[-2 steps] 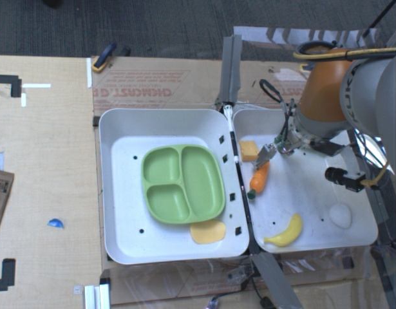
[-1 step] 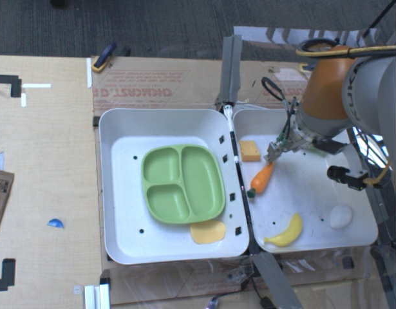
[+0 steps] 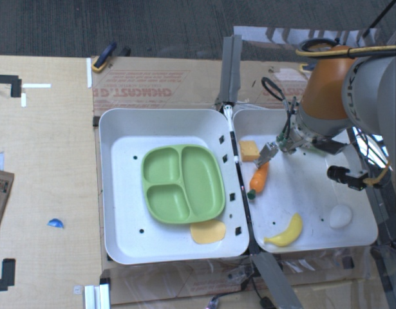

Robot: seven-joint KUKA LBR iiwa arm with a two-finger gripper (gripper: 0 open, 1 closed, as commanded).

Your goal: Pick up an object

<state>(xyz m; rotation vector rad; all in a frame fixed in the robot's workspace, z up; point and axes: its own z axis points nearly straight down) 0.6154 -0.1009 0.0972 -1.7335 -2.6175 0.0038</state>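
In the right bin (image 3: 313, 240) lie an orange carrot (image 3: 259, 179) with a green end, a pale yellow block (image 3: 248, 150), a yellow banana (image 3: 284, 231) and a white egg-shaped object (image 3: 340, 216). My gripper (image 3: 270, 152) hangs low at the bin's left side, its tip just above the carrot's upper end and right of the yellow block. I cannot see anything held in it. The grey arm with its orange band (image 3: 323, 89) comes in from the upper right.
The left bin (image 3: 114, 172) holds a green divided plate (image 3: 183, 183) and a flat yellow disc (image 3: 207, 232) by its front wall. A divider wall (image 3: 239, 185) separates the bins. Cables and a black part (image 3: 346, 174) hang over the right bin's right side.
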